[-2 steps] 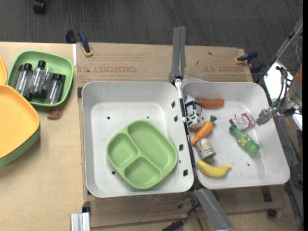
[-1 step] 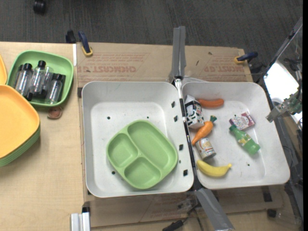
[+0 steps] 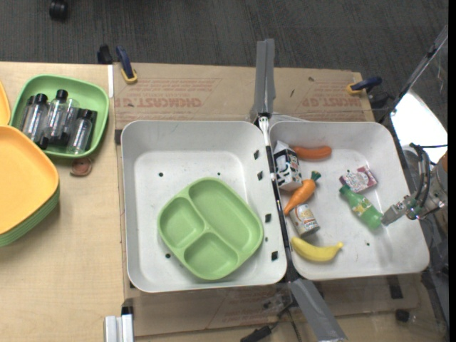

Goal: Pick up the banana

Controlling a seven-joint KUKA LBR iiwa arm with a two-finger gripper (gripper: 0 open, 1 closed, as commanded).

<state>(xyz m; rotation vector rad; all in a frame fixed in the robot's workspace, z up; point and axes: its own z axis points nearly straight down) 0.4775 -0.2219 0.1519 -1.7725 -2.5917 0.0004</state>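
step: approach | yellow curved plastic banana near right white bin front edge | gripper at right edge, grip state unclear | next: reach over banana

Dark grey carpet floor across top of view, w/ a black chair caster at upper left. Light wood bench on left; brown cardboard sheet w/ red print laid over its middle & right, held by clamps: blue/yellow one at upper left, yellow one at upper right. Grey metal post stands at centre back. Bright patch of light at right. Lighting even, soft shadows.
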